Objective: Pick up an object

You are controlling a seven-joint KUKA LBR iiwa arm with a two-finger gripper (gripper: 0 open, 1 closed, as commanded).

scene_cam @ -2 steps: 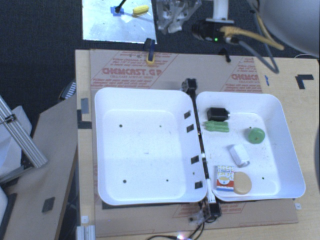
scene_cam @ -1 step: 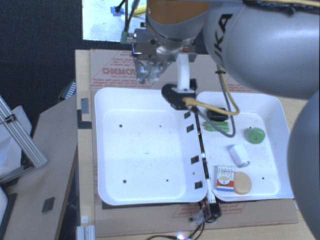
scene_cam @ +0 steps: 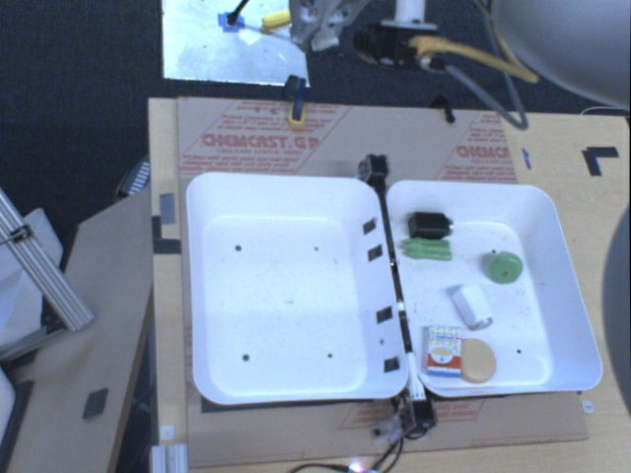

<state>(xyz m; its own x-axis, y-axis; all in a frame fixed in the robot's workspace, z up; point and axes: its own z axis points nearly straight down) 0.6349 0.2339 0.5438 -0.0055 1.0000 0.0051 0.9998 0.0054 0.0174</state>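
At the near edge of the bench, a small tangle of wires sits just below the seam where the two white bins meet. In the right bin, nearest the camera, a small card box with a red and white face lies flat, and a tan round disc touches its right side. Just behind them a white cylinder lies on its side, tilted. Further back and to the right, a green round object sits near the bin's right wall, well apart from the cylinder. Toward the back left corner of the same bin, a long green piece lies crosswise, and a black blocky object rests just behind it, touching or nearly touching it. The left bin sits beside the right one, the two joined along a dark strip with clips. Behind the bins, the board printed with red lettering shows, with a small blue and yellow clamp standing at its far edge. Beyond the bench, a shiny metal plate lies on the dark floor. At the far top of the view, the gripper hangs above the plate's right end, well away from both bins and from every object in them; whether it is wide or narrow I cannot tell. The grey arm curves in from the upper right, with yellow and grey cables trailing beneath it.
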